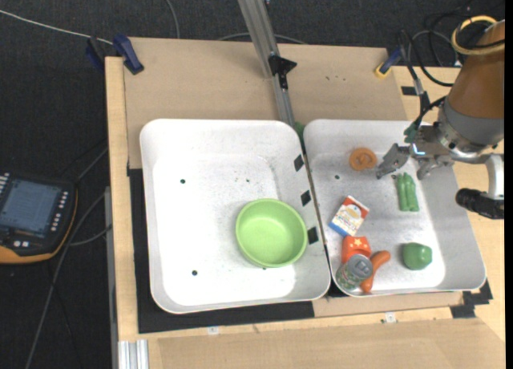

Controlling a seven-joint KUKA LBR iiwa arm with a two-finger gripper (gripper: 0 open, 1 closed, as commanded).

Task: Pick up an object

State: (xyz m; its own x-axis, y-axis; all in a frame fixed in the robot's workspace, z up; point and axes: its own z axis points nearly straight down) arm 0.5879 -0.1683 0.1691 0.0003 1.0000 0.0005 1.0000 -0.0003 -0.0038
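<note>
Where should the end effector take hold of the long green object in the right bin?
Probably across the middle of the long green object, from straight above. It lies flat, running near to far, narrow across, with bare bin floor on both long sides for the fingers of the end effector.

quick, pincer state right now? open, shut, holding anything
Pincer: open, fingers spread above the green stick-shaped item in the right bin, nothing between them.

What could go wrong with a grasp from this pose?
The tool hangs between the orange disc and the green stick-shaped object, so a straight descent may catch neither. The carton, can and orange toy crowd together; a grasp there could snag two.
</note>
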